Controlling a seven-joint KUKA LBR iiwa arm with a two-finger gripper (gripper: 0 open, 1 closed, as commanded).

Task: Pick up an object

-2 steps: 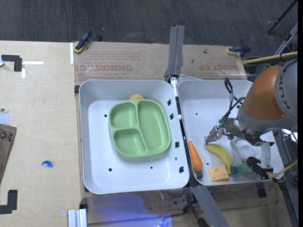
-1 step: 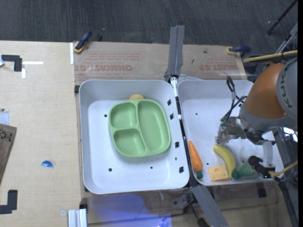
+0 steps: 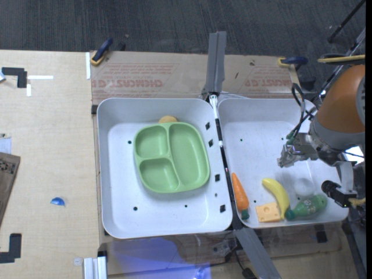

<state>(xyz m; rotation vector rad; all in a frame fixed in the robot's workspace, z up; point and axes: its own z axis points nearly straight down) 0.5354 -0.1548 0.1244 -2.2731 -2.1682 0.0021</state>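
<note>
Hovering over bare floor of the right bin (image 3: 256,121), the gripper (image 3: 286,158) held nothing — banana (image 3: 278,194) lay just below-left, so a straight descent would likely close on air.

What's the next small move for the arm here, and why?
Probably shift the claw toward the banana and lower it. The claw hangs in the right bin above bare floor, while the banana lies just nearer the front wall, beside the cheese wedge.

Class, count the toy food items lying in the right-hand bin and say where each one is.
4, along the near edge: carrot by the divider, cheese wedge, banana, green bottle rightmost. The arm may hide more.
</note>
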